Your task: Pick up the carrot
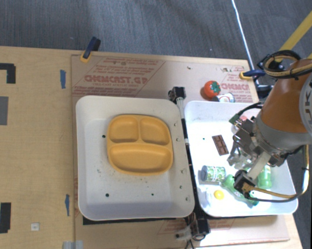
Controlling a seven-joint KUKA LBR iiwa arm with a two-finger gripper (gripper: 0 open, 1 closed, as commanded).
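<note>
Over right bin (207, 118), my gripper (236, 157) hangs between brown bar (220, 144) and green can (212, 174); grip state can't tell. Orange plate (140, 144) sits in left bin (89, 144).

Only readable thing is the big red print on the cardboard (163, 75) lying on the worktop (32, 142). Looks like "CHEMCAST GP", I think; the smaller lines around it are too fuzzy. Same red logo again beside the tomato (211, 89), partly covered. The can (213, 173) label's unreadable.
</note>
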